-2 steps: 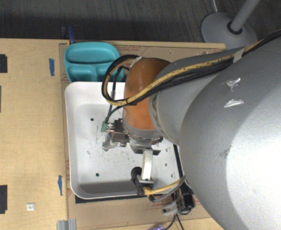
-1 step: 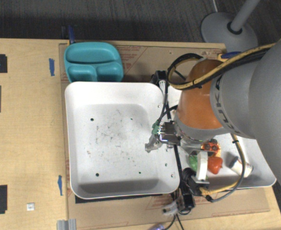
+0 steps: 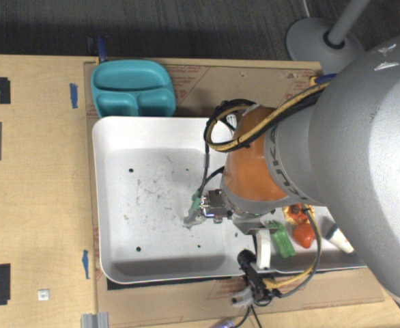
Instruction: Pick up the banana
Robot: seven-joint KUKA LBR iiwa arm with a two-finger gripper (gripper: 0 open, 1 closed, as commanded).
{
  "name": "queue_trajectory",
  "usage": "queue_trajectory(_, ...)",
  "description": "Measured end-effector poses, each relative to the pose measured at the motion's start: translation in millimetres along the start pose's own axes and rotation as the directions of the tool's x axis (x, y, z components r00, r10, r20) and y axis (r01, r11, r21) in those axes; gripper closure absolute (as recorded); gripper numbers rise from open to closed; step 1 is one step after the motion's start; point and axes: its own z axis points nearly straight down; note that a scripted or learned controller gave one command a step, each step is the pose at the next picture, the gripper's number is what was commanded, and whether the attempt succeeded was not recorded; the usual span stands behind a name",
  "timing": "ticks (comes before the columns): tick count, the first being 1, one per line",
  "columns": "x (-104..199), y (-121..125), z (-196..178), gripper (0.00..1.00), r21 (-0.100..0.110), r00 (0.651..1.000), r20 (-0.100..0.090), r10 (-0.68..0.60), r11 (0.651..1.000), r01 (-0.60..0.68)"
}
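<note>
banana: couldn't place it; prob. hidden under my arm (image 3: 336,149), in the second bin (image 3: 326,260) w/ the green (image 3: 282,242) & red-orange bits (image 3: 303,235).
fingers (image 3: 198,212): hung low over the bare-floored bin (image 3: 138,183); gap too small to read, couldn't tell wide or narrow.
doing it well: I judged I should lift clear, find the banana first, then come down across its narrow width, not lengthwise.

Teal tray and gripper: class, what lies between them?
Camera view: the white bin's rim and bare scuffed floor lie between teal tray and gripper.
</note>
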Motion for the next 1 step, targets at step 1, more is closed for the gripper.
queue_trajectory(1, 20.8, -3.3, 14.1, 0.00, 0.011, 0.998, 0.002, -0.055, 0.998, 0.055)
